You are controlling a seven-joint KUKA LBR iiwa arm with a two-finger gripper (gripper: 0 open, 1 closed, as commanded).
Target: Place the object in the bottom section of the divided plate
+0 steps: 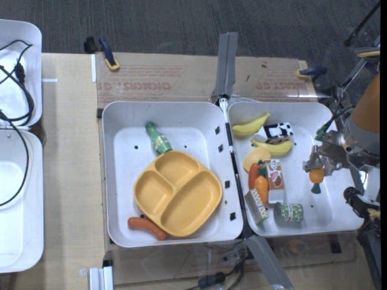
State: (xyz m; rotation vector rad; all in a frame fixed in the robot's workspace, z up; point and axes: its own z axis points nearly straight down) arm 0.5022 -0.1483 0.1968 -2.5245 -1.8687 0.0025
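A single fixed camera looks down from above the bench [66,162] at a slant; the far edge of the bench lies toward the top of the picture and the near edge toward the bottom; both white bins sit near the middle, the left bin [115,180] and the right bin [329,219] side by side, each seen whole; the view is wide enough to take in dark floor [181,11] beyond the bench; the arm [366,116] enters from the right edge.

Divided plate [178,192] in left bin [115,162]
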